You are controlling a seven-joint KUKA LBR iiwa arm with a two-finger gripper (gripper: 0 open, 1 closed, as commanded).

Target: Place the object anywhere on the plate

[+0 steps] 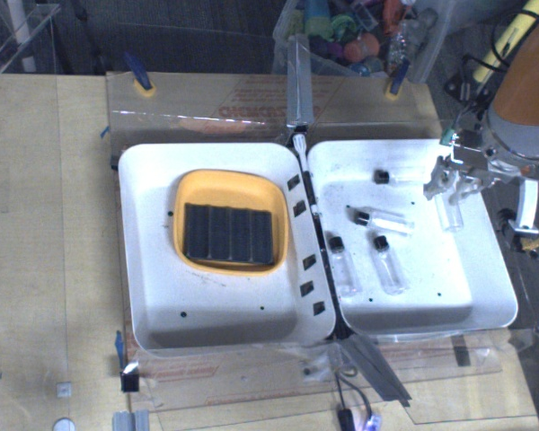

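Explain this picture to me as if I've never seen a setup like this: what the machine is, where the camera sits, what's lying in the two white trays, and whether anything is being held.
One camera looks down at a slant on a wooden bench with two shallow white bins side by side. The robot arm, grey with an orange band, reaches in from the right; its tool hangs over the right bin's upper right part. A small clear vial seems to sit between its fingers, though the picture is too blurred to be sure. Other clear vials with dark caps lie loose in that bin: one near the middle, two more below it. The left bin holds a yellow plate bearing a dark ridged insert. A clear box of colourful toys stands behind.
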